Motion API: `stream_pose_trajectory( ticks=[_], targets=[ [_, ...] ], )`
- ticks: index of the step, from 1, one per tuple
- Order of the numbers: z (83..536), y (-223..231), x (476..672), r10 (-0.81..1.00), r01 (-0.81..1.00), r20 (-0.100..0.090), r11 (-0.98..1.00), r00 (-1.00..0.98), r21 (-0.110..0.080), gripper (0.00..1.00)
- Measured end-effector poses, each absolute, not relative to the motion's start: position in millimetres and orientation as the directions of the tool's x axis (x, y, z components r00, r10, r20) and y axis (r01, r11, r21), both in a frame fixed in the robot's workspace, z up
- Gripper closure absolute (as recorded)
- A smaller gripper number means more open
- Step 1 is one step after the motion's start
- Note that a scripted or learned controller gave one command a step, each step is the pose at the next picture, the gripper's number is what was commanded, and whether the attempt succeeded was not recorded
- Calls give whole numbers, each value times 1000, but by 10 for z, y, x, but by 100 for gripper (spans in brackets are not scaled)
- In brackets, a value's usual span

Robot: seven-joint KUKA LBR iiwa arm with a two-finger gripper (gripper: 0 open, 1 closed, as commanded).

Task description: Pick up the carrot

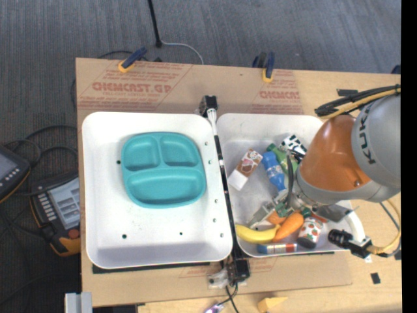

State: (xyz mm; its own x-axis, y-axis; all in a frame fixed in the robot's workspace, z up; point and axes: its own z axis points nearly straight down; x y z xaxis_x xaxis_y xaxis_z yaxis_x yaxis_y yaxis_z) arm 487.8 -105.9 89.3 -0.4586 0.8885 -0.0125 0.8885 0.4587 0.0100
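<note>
The orange carrot [290, 225] lies near the front of the right bin [260, 118], tilted, with its thin end toward a yellow banana [255, 233]. My gripper [277, 208] is low in that bin, right above and behind the carrot's left end, under the arm's orange band [331, 158]. The wrist hides much of the gripper, and I cannot see whether it touches the carrot.
Around the carrot are a blue bottle [273, 171], a brown-and-white carton [249, 162], a white block [237, 180], a strawberry-patterned piece [312, 232] and a marker [281, 246]. The left bin [104, 227] holds a teal divided plate [163, 169].
</note>
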Motion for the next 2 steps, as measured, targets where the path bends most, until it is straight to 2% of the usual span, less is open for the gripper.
stream_pose_trajectory(
  ticks=[1, 2],
  targets=[
    [904, -1201, 4917, 725, 725, -17, 689, -689, 16, 0],
    [935, -1070, 4967, 503, 503, -44, 864, -863, 17, 0]
  ],
)
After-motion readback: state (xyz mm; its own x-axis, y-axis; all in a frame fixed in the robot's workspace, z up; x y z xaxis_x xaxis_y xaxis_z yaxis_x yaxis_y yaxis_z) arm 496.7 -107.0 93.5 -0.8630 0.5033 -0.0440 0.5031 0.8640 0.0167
